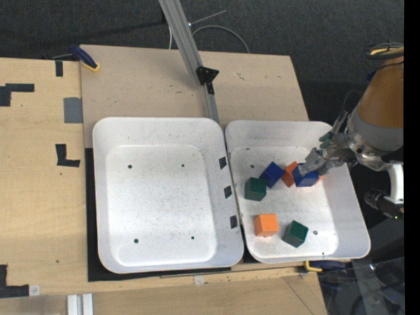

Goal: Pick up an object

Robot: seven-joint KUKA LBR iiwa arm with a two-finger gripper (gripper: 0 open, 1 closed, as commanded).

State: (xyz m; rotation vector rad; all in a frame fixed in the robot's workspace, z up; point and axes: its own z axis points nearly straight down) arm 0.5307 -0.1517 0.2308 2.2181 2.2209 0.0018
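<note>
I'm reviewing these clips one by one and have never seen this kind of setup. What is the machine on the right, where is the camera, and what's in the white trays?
One camera, fixed above the bench, looks down at a slant. The grey and orange machine at the right is a robot arm; its gripper reaches into the right bin, low over a small cluster of blocks.

Two shallow white bins sit side by side on a wooden bench. All the blocks I can see lie in the right bin. In the cluster under the gripper are a blue block, a small orange block and another blue block. A dark green block lies just left of them. Nearer the front are an orange block and a second dark green block.

Whether the gripper holds anything cannot be told from this view.
</note>
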